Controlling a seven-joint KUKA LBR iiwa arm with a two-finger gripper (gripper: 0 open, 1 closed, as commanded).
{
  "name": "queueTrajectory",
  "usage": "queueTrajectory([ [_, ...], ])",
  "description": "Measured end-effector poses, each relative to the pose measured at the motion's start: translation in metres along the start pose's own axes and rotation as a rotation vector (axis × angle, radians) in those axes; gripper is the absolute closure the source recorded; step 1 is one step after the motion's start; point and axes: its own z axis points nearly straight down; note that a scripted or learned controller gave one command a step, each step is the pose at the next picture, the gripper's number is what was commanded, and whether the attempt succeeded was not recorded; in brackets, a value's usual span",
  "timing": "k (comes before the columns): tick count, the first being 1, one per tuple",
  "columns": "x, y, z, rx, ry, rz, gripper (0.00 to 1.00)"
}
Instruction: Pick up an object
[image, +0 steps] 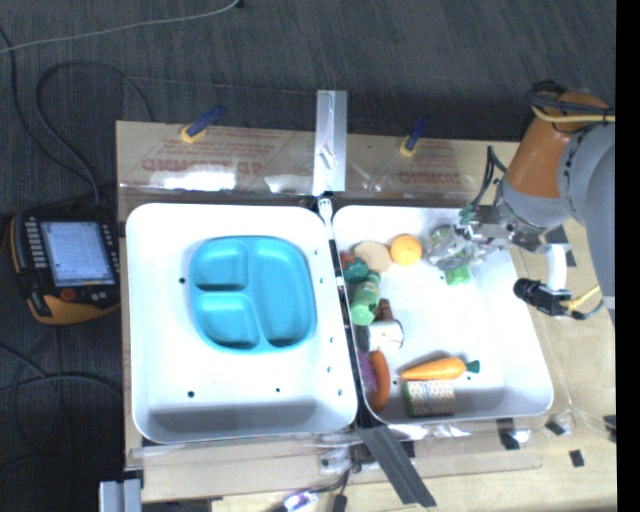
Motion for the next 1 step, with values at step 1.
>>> queueTrajectory([
  [1,0.0305,0.0267,-0.0698,0.015,-0.001,0.051,1.00],
])
